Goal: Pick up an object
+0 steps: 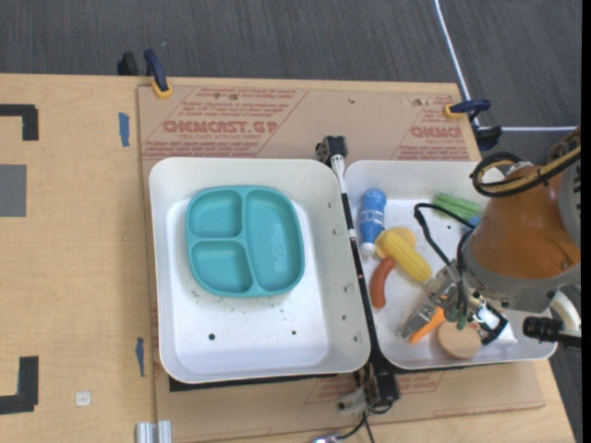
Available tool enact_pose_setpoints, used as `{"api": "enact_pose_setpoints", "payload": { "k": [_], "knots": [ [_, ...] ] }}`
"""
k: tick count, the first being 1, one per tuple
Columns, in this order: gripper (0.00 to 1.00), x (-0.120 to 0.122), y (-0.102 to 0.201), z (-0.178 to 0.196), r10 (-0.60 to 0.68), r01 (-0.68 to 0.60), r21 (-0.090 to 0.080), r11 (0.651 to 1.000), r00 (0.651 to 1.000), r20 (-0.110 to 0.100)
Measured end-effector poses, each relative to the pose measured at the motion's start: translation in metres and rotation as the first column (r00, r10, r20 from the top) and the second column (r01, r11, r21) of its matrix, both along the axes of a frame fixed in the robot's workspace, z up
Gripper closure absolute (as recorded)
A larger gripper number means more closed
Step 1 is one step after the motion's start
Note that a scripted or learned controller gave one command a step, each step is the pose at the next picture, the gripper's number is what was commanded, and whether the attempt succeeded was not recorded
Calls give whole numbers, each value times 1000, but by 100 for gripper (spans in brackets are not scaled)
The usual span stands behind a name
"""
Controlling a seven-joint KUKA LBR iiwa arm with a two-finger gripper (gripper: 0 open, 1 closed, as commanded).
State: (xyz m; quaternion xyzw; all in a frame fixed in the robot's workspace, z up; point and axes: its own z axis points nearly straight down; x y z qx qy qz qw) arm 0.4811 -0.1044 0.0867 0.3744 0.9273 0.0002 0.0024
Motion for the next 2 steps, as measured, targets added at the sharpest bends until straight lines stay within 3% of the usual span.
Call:
{"api": "enact_pose_setpoints", "payload": {
  "k": [1, 2],
  "knots": [
    [100, 2, 0, 11, -2, 2, -1, 1000, 1000, 8],
    [100, -1, 63, 98, -323, 323, 2, 946, 946, -1]
  ]
}}
